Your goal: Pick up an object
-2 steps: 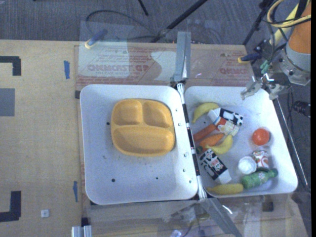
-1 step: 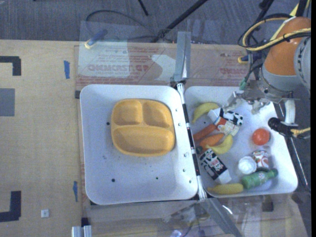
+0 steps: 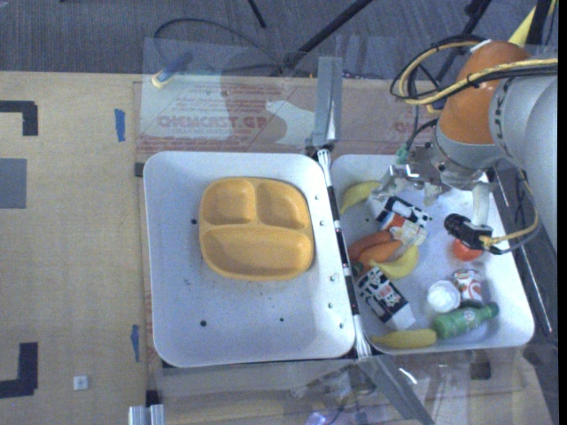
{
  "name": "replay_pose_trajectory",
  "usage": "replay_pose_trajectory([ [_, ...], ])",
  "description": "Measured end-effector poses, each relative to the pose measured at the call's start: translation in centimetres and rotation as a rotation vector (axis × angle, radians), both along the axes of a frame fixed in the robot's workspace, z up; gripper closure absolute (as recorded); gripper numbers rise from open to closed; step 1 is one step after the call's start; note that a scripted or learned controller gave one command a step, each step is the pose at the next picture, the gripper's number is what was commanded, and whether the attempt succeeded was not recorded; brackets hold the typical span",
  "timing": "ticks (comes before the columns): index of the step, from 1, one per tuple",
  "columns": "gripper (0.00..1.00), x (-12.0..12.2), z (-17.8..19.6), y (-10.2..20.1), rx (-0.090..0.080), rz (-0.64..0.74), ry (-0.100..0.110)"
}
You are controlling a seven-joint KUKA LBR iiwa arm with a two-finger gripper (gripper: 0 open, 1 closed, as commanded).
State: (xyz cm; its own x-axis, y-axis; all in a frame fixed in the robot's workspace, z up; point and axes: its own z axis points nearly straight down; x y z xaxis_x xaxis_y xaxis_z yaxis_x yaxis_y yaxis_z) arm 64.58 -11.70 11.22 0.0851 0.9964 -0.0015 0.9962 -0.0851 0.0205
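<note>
The gripper (image 3: 409,212) is hovering low in the right bin (image 3: 523,312) near its far edge — over a carrot (image 3: 376,249) and banana (image 3: 403,262) — grip state unclear.

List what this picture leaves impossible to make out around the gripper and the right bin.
- Gripper: its finger state is unreadable from above; wrist and cables cover it.
- Whether it holds anything: hidden by the clutter beneath it.
- Black-and-white carton: its print is too small to read.
- Green bottle: its label is blurred.
- Right bin: the arm covers its far corner.
</note>
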Motion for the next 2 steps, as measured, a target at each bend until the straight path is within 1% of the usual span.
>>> replay_pose_trajectory([
  [1,0.00,-1.5,-0.4,0.1,-0.005,0.092,-0.030],
  [2,1.00,-1.2,1.0,0.2,-0.005,0.094,-0.039],
])
